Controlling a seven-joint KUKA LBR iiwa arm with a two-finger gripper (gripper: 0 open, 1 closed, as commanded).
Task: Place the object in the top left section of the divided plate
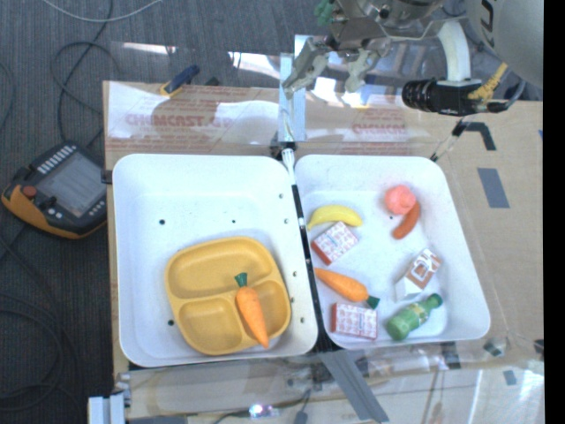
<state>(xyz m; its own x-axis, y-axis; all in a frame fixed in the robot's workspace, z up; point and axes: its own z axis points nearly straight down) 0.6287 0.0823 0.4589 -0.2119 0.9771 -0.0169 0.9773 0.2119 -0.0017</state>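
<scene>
Nearest the camera, in my left bin (141,193), sits a yellow divided plate (212,276); a toy carrot (251,312) lies across the divider between its lower two sections, leaf end toward the plate's middle, tip near the front rim; the plate's top section is bare. In the right bin (459,237), going from the front edge back: a green bottle (411,316) beside a red-and-white packet (353,321); a second carrot (344,285); a small carton (420,270); another red-and-white packet (335,242); a banana (334,215); a red sausage (406,221) touching a pink round toy (399,198). Farthest back, beyond both bins, my gripper (328,67) hangs above the bench; its two fingers are spread apart with nothing between them.
</scene>
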